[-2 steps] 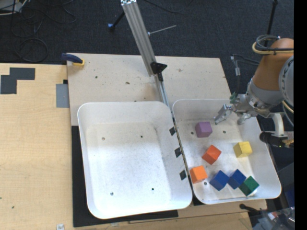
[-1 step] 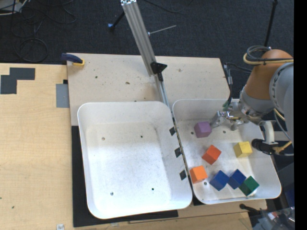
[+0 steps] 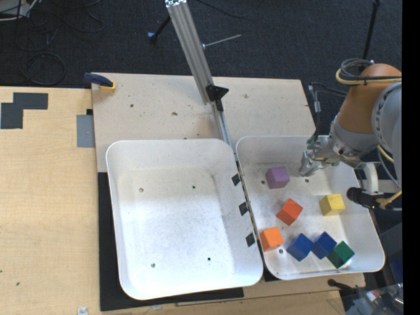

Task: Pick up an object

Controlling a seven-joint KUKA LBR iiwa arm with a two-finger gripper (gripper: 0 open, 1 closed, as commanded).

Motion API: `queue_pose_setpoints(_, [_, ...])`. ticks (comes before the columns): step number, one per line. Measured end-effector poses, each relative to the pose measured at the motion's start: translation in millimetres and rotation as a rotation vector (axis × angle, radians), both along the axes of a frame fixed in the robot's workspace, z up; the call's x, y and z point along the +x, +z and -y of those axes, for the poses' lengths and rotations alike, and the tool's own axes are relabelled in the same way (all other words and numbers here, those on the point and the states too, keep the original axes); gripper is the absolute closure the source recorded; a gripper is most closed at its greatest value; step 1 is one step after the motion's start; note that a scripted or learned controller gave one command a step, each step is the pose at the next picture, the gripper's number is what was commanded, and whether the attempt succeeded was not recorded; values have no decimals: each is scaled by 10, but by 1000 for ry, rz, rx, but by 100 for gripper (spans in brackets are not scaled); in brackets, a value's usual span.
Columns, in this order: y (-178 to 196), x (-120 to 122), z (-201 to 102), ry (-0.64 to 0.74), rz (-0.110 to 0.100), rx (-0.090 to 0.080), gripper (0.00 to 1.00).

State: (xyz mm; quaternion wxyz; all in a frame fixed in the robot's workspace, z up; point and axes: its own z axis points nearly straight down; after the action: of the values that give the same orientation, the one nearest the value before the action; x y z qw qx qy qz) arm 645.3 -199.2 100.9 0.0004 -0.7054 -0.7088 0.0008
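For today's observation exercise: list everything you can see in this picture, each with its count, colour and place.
Bins: 2, white, side by side on the bench; left bin, right bin.
Purple cube: 1, right bin, far part.
Orange cubes: 2, right bin; one central, one by the left wall.
Yellow cube: 1, right bin, right side.
Blue cubes: 2, near end, side by side.
Green cube: 1, near right corner.
Gripper: 1, grey, above right bin's far part.

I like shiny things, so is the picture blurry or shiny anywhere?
Camera view: even, soft light; the blocks, like the purple block, look sharp with small shadows; the left bin shows no strong glare; the end effector looks slightly blurred.
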Motion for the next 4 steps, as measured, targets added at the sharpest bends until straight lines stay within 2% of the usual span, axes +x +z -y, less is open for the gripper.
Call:
queue_pose_setpoints(3, [1423, -4, 5, -3, 6, -1, 100])
queue_pose_setpoints(4, [1502, -70, -550, 0, 0, 3, 100])
